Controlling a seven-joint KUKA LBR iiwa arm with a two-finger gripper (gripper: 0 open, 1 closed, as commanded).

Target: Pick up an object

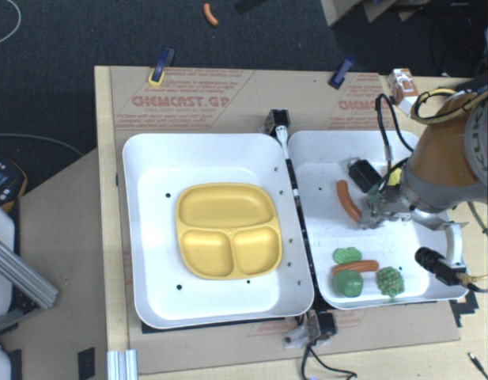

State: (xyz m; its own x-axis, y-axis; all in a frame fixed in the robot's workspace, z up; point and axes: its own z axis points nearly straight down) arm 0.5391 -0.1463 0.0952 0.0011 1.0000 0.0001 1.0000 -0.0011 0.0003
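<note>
Knobbly green toy [390, 282], smooth sausage [349, 201] near gripper [376, 212].

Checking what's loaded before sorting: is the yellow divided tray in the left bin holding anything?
Empty. The yellow divided tray lies flat in the left bin, and all three of its compartments show bare yellow.

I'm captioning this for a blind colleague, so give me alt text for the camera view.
A grey robot arm reaches in from the right, its gripper low in the right white bin beside a toy sausage, with green toy foods near the bin's front. The left white bin holds a yellow divided tray.
</note>
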